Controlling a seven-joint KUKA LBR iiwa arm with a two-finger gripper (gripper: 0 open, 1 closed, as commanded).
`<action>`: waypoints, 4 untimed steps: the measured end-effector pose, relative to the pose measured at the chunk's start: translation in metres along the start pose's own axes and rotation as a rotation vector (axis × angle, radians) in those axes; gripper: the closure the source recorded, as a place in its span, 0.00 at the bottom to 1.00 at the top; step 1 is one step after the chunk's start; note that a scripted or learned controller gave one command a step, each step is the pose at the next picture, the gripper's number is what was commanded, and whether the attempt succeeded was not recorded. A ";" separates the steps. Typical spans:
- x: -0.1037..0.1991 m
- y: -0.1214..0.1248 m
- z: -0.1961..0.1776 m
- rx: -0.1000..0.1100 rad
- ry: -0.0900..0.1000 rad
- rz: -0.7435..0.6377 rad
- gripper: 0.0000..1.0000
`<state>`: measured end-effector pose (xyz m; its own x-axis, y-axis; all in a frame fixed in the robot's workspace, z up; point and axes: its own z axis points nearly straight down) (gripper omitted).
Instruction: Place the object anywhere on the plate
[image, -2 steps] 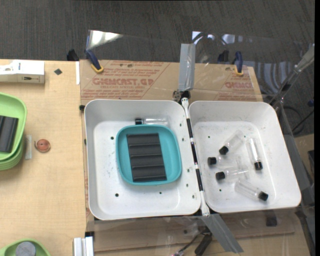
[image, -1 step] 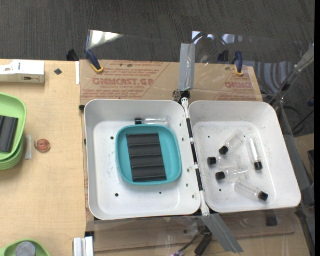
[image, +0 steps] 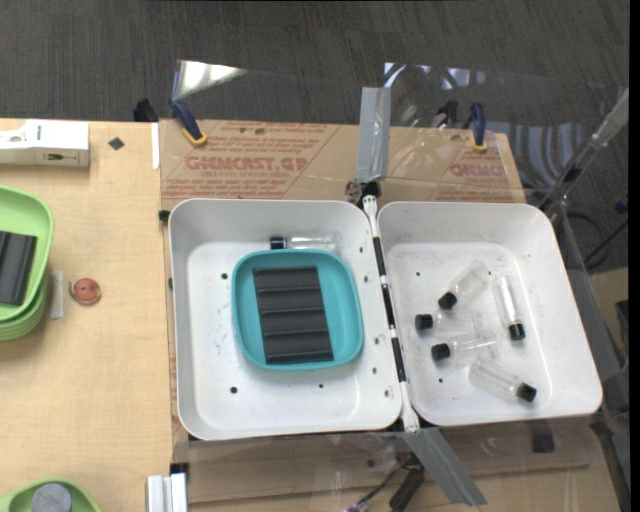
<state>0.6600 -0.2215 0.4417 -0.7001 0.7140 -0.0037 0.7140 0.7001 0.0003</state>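
Glossy white plastic bins (image: 200, 400); smooth teal plastic plate (image: 248, 300) with matt black ribbed insert (image: 292, 315); clear plastic vials (image: 500, 380), black caps; pale wood-grain worktop (image: 90, 400); brown cardboard (image: 270, 160).

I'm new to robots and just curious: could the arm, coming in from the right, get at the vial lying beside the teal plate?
Probably yes. The vial lies uncovered in the left bin, but close to the teal plate and the bin's back wall, so there's little room around it.
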 end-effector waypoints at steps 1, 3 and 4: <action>0.000 0.000 0.000 0.000 0.000 0.000 0.00; 0.000 0.000 0.000 0.000 0.000 0.000 0.00; 0.006 -0.007 0.001 0.001 0.003 0.115 0.00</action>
<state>0.6508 -0.2224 0.4411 -0.6135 0.7897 -0.0010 0.7897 0.6135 -0.0004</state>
